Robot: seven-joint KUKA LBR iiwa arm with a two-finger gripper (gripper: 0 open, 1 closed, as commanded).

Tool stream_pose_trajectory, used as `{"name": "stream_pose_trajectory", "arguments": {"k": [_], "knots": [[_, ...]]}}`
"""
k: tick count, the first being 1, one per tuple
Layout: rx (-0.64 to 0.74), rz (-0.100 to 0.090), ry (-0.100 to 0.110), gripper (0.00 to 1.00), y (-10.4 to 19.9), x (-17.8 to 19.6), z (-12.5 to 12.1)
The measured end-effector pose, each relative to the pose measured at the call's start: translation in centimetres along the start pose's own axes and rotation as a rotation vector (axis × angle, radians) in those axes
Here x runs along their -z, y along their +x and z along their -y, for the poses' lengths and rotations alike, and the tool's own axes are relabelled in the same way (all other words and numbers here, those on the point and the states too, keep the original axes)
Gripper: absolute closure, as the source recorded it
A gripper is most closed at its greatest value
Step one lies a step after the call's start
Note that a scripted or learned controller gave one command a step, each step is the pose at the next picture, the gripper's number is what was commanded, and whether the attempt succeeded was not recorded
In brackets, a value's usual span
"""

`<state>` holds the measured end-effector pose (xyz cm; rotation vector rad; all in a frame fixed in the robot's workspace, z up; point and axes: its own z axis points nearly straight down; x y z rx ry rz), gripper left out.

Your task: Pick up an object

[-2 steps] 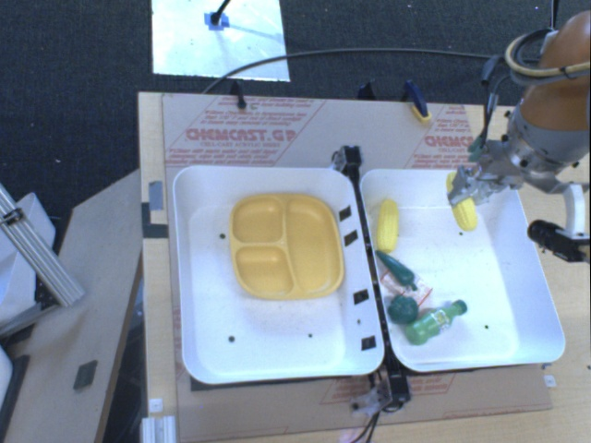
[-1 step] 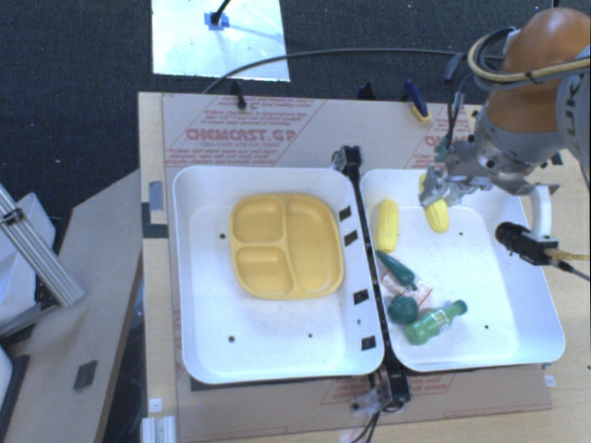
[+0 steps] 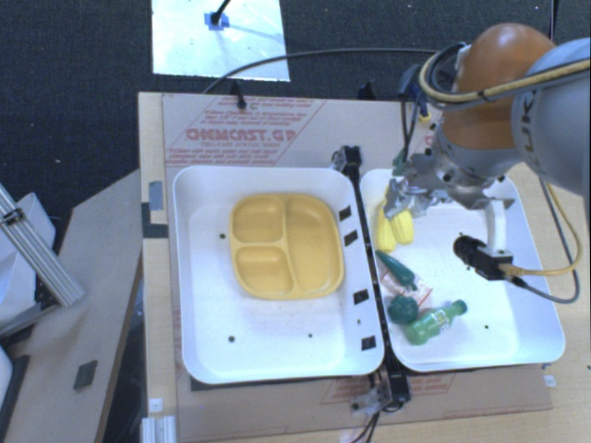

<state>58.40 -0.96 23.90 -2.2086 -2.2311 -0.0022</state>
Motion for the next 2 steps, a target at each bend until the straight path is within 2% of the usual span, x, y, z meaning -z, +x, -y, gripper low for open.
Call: {"name": "stream_pose_trajectory", "arguments": {"k": [2], "knots": [[0.001, 0.001, -0.001, 1.00, 10.4, 0.1, 0.7]]}}
